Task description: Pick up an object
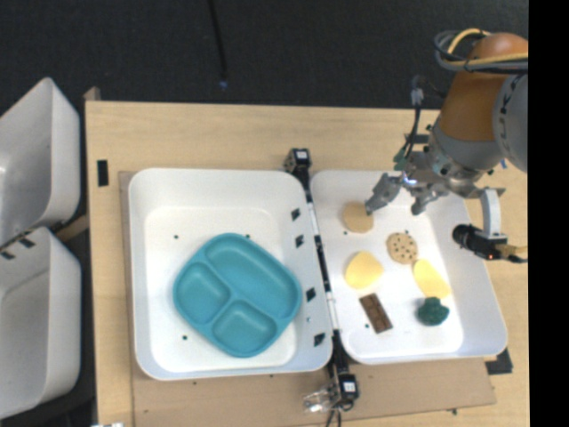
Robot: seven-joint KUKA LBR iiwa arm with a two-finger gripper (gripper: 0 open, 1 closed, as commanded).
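Overhead view, largest to smallest. The counter carries two white bins. The left bin holds a teal tray with three compartments. The right bin holds the candidate objects: a tan disc near the upper left, a pale yellow piece below it, a dotted cookie to the right of the disc, a second yellow piece below the cookie, a brown bar towards the near wall, and a dark green lump at the lower right. All lie apart from one another.

My arm enters from the right and hangs over the far part of the right bin. Its jaws stand spread, with nothing between them; the left fingertip sits just above the tan disc and the other points towards the gap above the cookie.

Step in hand, as I judge it: the approach before the grasp, with nothing yet picked. The tan disc is the nearest target. The next move calls for centring the spread jaws over it, descending to the bin floor and closing; the disc looks flat and thin, so I would expect the fingers to slip over it unless they reach right down to the floor.

No brand, label or writing can be read at this size.
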